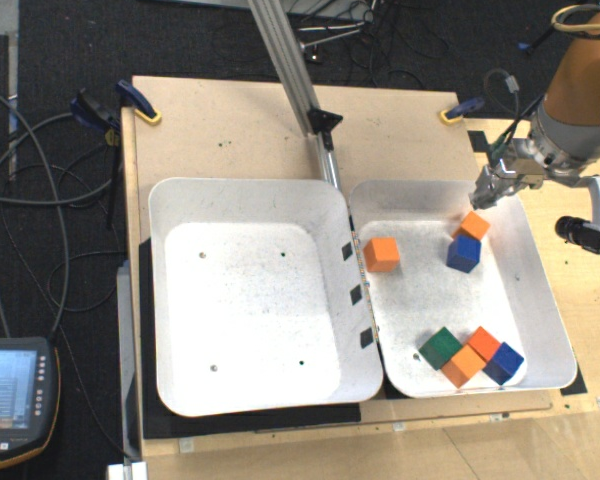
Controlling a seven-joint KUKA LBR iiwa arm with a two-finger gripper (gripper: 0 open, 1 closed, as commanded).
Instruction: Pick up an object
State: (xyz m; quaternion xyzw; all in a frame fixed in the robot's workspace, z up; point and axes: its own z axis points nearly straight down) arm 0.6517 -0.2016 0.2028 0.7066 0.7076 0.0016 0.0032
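The wooden bench (400, 128) was seen from above, bearing two shallow white bins side by side. The left bin (180, 208) was seen on the larger share of the board. The right bin (540, 298) was found to contain all the blocks. The grey arm (580, 98), with its orange band, was extended in from the right over the far right corner of that bin. An aluminium post (285, 53) was slanted down from the top to the gap between the bins. A tablet-like pendant (10, 388) was seen on the dark floor at lower left.

The gripper (487, 193) was positioned just above the upper pair of blocks; whether anything was grasped could not be told.

An orange block (473, 226) was seen just below the gripper, touching a blue block (463, 254) beneath it. A lone orange cube (382, 254) was placed near the bin's left wall. Near the front edge, a green block (441, 348), an orange block (464, 365), a red-orange block (485, 344) and a blue block (503, 363) were clustered, touching.
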